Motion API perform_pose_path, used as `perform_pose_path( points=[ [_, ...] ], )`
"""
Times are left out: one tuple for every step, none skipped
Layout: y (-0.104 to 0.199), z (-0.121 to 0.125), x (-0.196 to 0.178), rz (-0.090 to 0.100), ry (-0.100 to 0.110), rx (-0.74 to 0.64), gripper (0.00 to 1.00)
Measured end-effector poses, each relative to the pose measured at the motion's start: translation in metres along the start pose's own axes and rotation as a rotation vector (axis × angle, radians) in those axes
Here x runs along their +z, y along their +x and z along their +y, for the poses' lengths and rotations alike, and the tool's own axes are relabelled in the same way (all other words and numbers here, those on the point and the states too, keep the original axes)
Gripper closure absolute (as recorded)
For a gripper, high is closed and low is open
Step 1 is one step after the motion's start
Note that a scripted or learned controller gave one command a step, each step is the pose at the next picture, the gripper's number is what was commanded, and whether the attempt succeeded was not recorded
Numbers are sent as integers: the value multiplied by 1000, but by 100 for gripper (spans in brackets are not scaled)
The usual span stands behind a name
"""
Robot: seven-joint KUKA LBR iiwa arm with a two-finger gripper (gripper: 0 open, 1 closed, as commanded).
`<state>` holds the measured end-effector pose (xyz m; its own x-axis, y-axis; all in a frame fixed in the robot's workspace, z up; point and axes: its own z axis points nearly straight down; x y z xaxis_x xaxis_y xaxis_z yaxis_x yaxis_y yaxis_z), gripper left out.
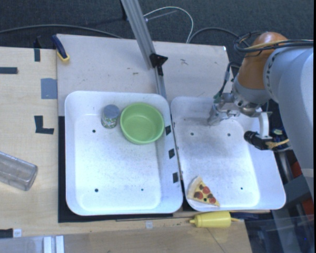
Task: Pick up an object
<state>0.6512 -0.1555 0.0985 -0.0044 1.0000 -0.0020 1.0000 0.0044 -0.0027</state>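
Mustard bottle (pixel 210 220); gripper (pixel 217 117) low in right bin (pixel 253 194).

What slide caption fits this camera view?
Gripper over right bin; pizza slice toy at its near corner; green bowl in left bin.

no readable text, labels or numbers anywhere

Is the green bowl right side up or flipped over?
Right side up: the green bowl in the left bin shows its open hollow and rim facing up, with nothing visible inside.
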Motion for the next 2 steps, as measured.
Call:
perform_pose_path(
  points=[
    [1,2,-42,2,-6,3,100],
    [-5,2,-105,0,-8,3,100]
  ],
)
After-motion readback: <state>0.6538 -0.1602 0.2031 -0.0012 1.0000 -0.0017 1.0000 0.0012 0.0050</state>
